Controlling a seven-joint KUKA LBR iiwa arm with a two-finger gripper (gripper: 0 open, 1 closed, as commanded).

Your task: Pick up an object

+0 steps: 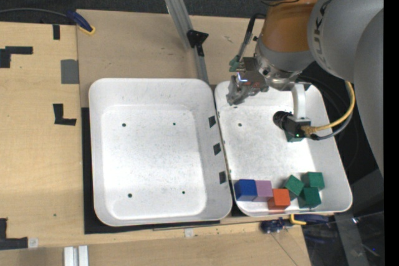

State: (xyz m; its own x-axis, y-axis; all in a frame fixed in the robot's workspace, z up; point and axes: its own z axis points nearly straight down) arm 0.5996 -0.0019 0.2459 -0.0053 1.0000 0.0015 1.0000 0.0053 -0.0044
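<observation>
Several small blocks lie along the near edge of the right bin (262, 146): a blue cube (246, 189), a pale purple block (264, 189), an orange cube (280, 197) and green blocks (310, 196) bunched at the near right corner. My gripper (237, 94) hangs over the far left corner of that bin, well away from the blocks. I see nothing held in it.
The left bin (156, 152) stands beside the right one, their rims touching. A grey metal post (177, 3) slants down to the bins' far junction. A black cable fitting with a green light (292, 126) hangs over the right bin. Black tape marks dot the bench at left.
</observation>
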